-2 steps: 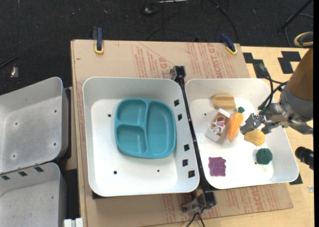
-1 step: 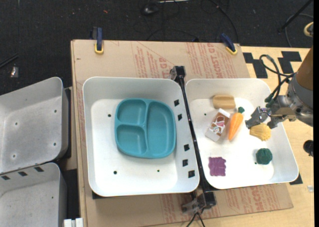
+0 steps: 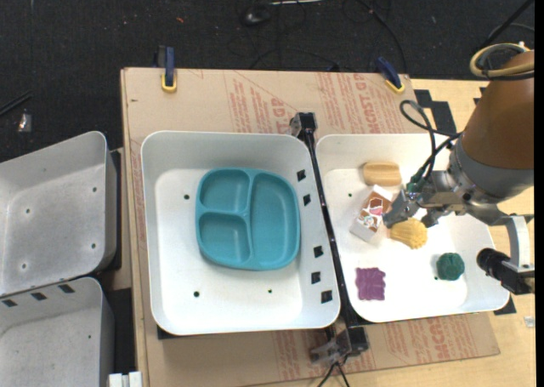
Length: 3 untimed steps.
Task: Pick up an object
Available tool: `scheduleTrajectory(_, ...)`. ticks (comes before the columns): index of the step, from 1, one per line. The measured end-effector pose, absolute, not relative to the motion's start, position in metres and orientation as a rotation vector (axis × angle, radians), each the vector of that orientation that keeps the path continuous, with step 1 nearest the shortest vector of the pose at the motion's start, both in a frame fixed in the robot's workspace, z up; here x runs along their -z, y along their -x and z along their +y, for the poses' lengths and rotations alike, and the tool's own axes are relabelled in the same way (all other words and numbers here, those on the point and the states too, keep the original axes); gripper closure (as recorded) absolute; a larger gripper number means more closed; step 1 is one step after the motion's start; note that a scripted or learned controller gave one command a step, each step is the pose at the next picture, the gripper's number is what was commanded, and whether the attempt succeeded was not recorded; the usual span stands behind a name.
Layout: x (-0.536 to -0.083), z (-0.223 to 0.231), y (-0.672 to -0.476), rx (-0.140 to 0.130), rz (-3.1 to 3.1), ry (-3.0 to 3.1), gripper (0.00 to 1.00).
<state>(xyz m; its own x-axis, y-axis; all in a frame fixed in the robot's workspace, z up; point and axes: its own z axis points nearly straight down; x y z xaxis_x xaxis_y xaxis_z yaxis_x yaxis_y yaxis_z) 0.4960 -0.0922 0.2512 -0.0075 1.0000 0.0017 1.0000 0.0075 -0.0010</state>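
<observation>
Objects for picking all lay in the right bin (image 3: 484,296) when you looked: a yellow lump (image 3: 410,234), a small red-and-white carton (image 3: 371,212), a tan block (image 3: 382,173), a purple piece (image 3: 371,282) and a green ball (image 3: 450,266), none of them lifted, so by my reading the pick itself was yet to be done. Your claw (image 3: 405,211) was low over that bin, between the carton and the yellow lump and just beside both, but whether it was apart or together I could not tell. A teal divided plate (image 3: 249,218) sat alone in the left bin (image 3: 170,224), well apart from the work, and the carton crowded any approach to the yellow lump.
</observation>
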Motion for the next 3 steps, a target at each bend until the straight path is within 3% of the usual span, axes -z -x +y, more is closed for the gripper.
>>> scheduleTrajectory(1,-0.250,-0.045,-0.503,0.001,-2.229,2.213,1.00)
scheduleTrajectory(3,-0.245,0.070,-0.499,0.001,-2.231,2.211,1.00)
